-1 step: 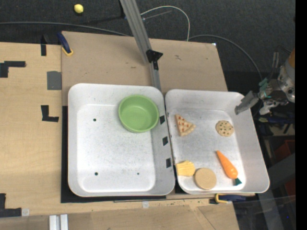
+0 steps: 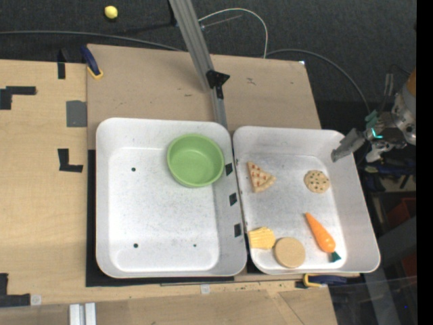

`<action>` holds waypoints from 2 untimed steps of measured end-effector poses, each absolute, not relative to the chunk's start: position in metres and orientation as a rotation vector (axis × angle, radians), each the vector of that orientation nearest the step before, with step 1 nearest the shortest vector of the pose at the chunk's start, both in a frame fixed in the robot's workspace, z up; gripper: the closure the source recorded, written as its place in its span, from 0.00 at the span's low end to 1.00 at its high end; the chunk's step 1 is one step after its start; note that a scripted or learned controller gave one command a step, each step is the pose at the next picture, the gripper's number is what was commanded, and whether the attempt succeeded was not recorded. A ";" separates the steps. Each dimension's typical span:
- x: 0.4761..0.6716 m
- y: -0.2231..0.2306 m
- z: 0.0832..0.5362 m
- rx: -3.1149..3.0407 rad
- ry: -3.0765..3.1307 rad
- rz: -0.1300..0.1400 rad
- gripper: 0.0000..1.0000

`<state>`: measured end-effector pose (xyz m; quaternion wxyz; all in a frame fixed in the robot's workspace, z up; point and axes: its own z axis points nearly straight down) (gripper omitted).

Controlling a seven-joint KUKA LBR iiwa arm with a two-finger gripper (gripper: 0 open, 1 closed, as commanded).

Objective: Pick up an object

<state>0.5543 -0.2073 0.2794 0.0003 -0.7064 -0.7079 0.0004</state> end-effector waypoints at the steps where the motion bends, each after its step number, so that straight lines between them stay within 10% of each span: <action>1: 0.556 -0.198 0.230 -2.216 -2.220 0.006 0.00; 2: 0.555 -0.193 0.166 -2.215 -2.218 0.007 0.00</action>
